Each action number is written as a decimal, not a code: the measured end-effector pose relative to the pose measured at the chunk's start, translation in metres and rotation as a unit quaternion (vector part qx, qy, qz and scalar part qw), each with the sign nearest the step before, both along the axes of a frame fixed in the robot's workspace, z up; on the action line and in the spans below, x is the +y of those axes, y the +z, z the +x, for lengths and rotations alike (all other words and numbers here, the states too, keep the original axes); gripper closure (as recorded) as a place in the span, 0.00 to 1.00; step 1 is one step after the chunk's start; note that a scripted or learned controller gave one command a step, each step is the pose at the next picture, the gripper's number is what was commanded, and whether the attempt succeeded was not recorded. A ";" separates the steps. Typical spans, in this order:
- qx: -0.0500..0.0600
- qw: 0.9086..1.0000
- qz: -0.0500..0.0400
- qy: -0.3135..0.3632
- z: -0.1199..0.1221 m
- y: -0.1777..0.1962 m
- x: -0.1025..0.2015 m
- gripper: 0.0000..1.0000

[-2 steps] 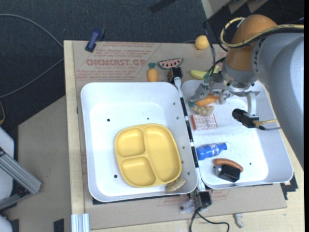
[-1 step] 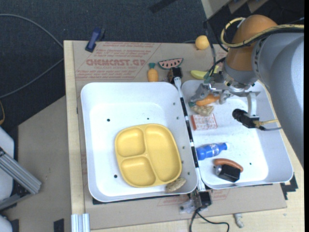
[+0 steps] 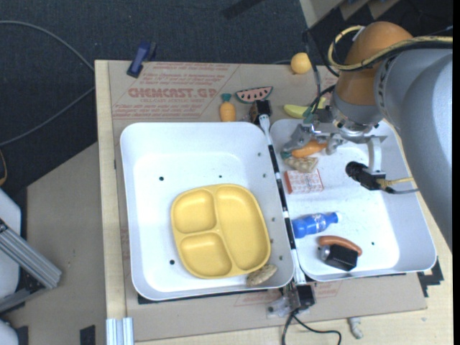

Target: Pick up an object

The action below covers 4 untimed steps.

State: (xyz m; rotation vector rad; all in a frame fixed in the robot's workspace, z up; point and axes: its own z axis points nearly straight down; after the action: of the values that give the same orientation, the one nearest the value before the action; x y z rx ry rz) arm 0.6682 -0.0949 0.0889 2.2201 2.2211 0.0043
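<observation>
Blue bottle [image 3: 313, 223] lies well below the gripper [image 3: 310, 136].

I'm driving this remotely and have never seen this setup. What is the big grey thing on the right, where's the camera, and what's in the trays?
The grey thing is a robot arm with an orange band, reaching in from the right. One fixed camera looks down at a slant. Its gripper is low over the right bin, near an orange item; whether it holds anything is unclear. That bin also holds a blue bottle, a red-printed card and a black-and-red object. The left bin holds a yellow divided plate.
</observation>
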 end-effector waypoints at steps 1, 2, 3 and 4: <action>0.000 1.000 0.001 0.000 0.000 0.000 -0.004 0.00; 0.002 1.000 0.000 -0.001 -0.085 -0.005 -0.001 0.00; 0.002 1.000 0.000 -0.001 -0.097 -0.004 -0.001 0.00; 0.003 1.000 0.000 -0.001 -0.111 -0.005 -0.002 0.00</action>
State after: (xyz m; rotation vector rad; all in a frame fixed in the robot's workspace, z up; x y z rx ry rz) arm 0.5574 -0.0966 0.0843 2.2240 2.2225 -0.0016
